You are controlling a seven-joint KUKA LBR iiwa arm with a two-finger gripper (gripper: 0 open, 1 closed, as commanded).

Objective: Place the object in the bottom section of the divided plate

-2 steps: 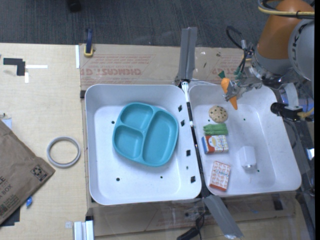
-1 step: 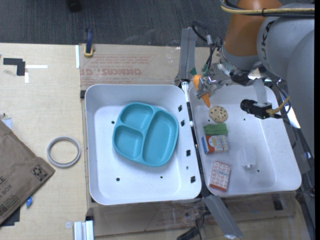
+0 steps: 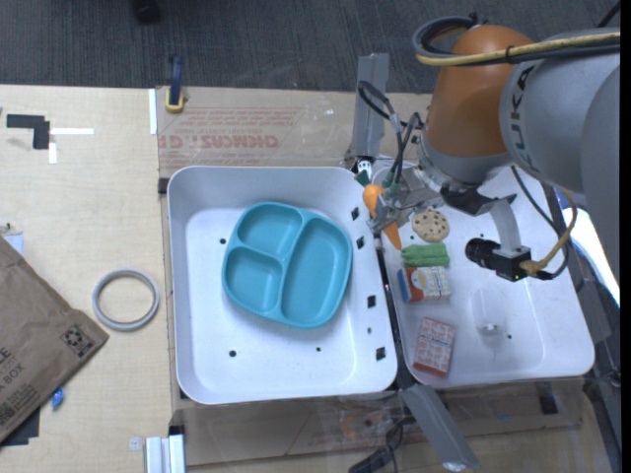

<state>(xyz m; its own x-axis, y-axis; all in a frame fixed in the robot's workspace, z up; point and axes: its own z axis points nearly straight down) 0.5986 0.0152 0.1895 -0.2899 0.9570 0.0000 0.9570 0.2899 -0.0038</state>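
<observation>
Nearest me in the right bin (image 3: 562,358), at its 7 o'clock corner, a small patterned packet (image 3: 434,346) lies flat. Just beyond it sits a red-and-white carton (image 3: 426,283), with a green block (image 3: 426,255) touching its far side and a round cookie (image 3: 430,227) farther on. All of these crowd the bin's left wall, which I judge to be the main hazard.

The gripper (image 3: 386,205) is down at about 11 o'clock in that bin, over an orange carrot-like piece (image 3: 373,199) right against the divider between the bins. I can't tell how wide the fingers stand or whether they have anything; cables and the wrist hide them. The orange piece looks like the object I'm after, but I'm not certain.

If the grasp is shallow, the piece could slip against the wall or drop in the gap. The cookie nearby could get nudged or pinched too.

In the left bin (image 3: 187,294), the blue divided plate (image 3: 288,264) sits mid-bin, rotated, so its sections don't line up squarely. A release aimed carelessly could land in the wrong compartment or on a ridge.
</observation>
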